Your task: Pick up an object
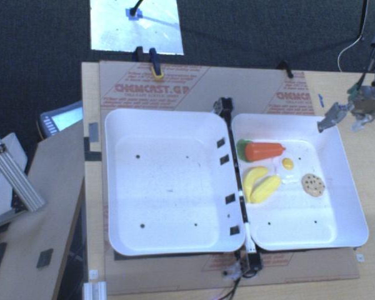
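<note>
In the right bin point(337, 227) lie an orange carrot with a green top point(262, 150), a bunch of yellow bananas point(261, 184), a fried egg point(288, 165) and a round biscuit point(312, 184). My gripper point(342, 119) hangs at the right edge of the view, above the bin's far right rim. It is open, its two grey fingers point(328, 117) spread apart with nothing between them. It stands well to the right of and beyond the carrot.
The left bin point(122, 230) sits beside the right one, joined by black clips along the shared wall point(228, 161). Both rest on a cardboard sheet point(194, 86) over the wooden bench. A yellow-black clamp point(155, 64) stands at the far edge. A cable point(356, 42) loops near the arm.
</note>
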Controlling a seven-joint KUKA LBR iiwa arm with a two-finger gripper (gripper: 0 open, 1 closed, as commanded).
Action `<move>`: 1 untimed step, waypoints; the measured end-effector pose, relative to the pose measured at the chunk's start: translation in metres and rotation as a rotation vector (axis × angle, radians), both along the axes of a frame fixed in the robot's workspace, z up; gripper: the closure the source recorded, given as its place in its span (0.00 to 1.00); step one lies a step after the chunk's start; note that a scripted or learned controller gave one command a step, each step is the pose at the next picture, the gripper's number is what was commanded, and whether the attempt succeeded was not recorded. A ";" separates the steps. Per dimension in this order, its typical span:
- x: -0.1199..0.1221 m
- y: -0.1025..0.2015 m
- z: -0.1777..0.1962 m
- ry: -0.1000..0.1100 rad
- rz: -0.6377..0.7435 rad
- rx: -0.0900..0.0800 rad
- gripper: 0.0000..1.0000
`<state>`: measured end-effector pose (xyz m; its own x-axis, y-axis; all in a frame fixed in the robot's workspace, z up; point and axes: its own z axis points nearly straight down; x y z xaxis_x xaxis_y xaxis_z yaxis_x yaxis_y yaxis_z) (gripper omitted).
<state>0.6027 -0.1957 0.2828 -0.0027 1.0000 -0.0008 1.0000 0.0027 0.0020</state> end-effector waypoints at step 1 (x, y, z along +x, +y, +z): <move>0.030 0.105 -0.057 0.003 0.012 0.005 0.00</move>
<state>0.6325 -0.0908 0.2260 -0.0145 0.9999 0.0046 0.9999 0.0145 -0.0011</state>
